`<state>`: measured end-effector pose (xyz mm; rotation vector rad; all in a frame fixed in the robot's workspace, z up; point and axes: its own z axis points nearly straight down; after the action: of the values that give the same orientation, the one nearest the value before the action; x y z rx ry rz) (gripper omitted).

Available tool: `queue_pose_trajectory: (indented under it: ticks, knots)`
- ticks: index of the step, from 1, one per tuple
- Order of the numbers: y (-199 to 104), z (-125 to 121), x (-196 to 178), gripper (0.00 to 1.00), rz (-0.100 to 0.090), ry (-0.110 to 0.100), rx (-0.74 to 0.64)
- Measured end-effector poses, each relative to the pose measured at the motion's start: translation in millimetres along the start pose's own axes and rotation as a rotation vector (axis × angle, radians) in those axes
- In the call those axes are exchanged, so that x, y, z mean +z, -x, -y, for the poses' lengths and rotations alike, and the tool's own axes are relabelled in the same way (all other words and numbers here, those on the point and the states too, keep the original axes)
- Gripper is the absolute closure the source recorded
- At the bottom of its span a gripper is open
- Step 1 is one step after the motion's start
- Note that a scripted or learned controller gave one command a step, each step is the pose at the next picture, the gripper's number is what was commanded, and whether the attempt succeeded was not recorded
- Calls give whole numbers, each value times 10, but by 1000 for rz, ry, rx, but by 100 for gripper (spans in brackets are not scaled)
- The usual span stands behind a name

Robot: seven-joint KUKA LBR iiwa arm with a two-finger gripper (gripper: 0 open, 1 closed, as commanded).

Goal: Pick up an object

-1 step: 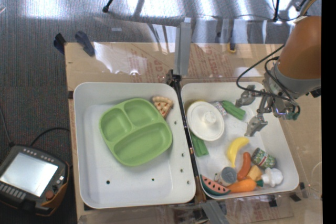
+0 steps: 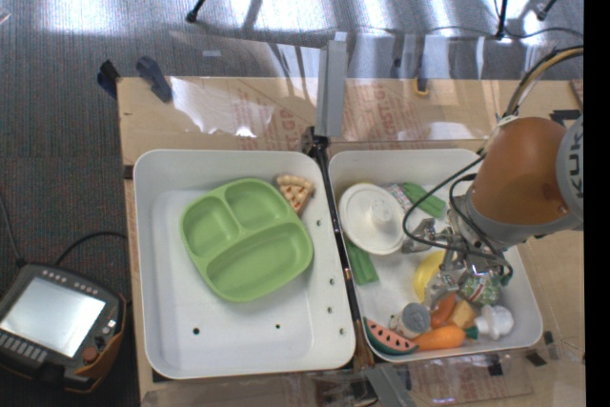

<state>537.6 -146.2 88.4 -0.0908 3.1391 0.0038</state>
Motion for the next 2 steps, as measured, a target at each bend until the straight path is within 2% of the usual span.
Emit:
queue_pose_trajectory:
  ticks: [1,2]
  knots:
    - [20,-26,-72,100,-4,1,-7]
    - [25,525,-699,100,2,-3,6]
